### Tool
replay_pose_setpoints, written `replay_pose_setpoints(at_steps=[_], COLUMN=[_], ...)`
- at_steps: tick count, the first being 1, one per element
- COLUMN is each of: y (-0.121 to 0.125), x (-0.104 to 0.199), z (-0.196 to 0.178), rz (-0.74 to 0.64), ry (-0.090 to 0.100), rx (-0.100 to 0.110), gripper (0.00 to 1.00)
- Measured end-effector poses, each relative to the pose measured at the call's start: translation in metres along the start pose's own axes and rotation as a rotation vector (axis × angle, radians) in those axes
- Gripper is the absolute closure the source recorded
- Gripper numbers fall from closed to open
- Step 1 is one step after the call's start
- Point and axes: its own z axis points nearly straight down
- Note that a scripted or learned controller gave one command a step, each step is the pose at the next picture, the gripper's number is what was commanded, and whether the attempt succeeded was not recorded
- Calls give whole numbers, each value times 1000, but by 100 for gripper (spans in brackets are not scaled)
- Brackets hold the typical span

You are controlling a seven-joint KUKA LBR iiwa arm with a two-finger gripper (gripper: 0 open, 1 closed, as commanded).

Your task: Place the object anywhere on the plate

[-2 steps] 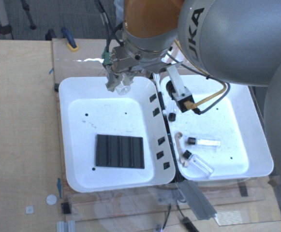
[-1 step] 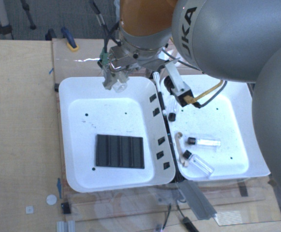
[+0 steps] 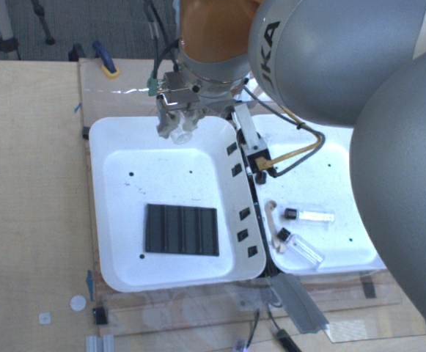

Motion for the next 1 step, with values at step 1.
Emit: replay_pose_setpoints(at_steps=[1], y=[8], x=[-5], z=[8], rz=[-131], ry=[-1], rx=[-1], gripper=[100])
